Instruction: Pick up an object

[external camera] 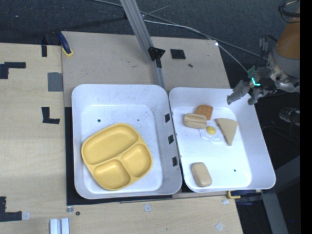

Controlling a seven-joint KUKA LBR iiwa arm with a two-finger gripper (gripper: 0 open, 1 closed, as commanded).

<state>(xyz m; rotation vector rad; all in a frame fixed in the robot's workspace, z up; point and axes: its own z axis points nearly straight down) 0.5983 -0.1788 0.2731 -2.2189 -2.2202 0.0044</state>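
Gripper sits at the upper right corner of the right bin, over its rim, arm coming in from the right with the orange band visible above the wrist. Two dark fingers point down-left toward the bin, slightly spread with a small gap between them. Nothing between them; not touching any object.

Right bin contents:
- tan bread roll lying on its side, upper middle of the bin
- orange-brown waffle-like piece just behind it, touching
- fried egg with yellow yolk, just below the roll
- beige wedge just right of the egg, its edge touching or overlapping the egg white
- tan rounded block alone near the front edge, well apart from the cluster

The cluster is nearest to the gripper, the wedge closest, but still apart from the fingertips.

Left bin holds a yellow three-compartment plate, lying flat toward the front left, tilted in plan. A grey metal bar runs diagonally from the top edge down to the gap between the bins.
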